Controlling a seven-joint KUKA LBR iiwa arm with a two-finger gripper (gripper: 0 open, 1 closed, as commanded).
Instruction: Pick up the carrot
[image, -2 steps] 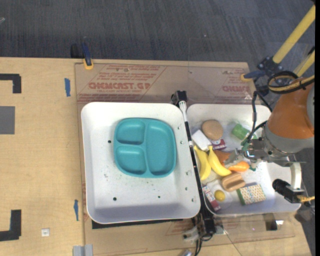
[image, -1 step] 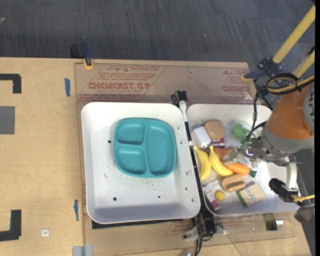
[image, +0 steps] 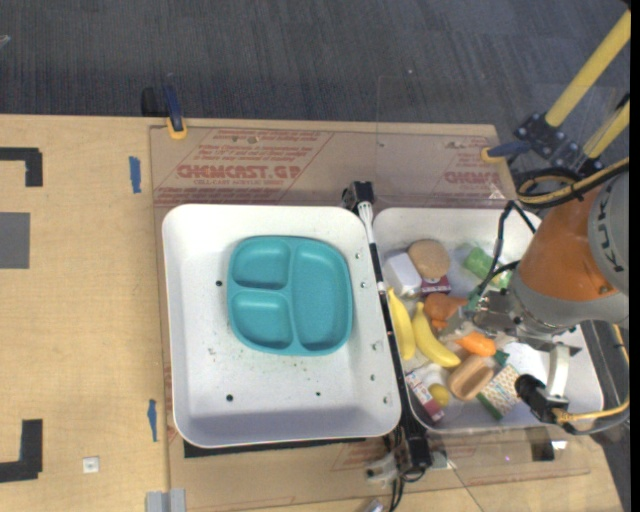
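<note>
- Camera view: short orange tapered carrot (image: 478, 344) lies in the right white shallow bin (image: 592, 392), just left of the tool (image: 497, 322), touching or nearly so.
- Carrot long axis runs roughly left-right, beside the yellow banana (image: 430, 340).
- Tool opening: cannot tell; no object visibly held.

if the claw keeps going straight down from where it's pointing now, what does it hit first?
Most likely the carrot: the claw hangs over the right bin, aimed down at the orange piece between the bananas and the bread roll. Depth is unclear from this slanted view, so it could clip the roll instead.
</note>
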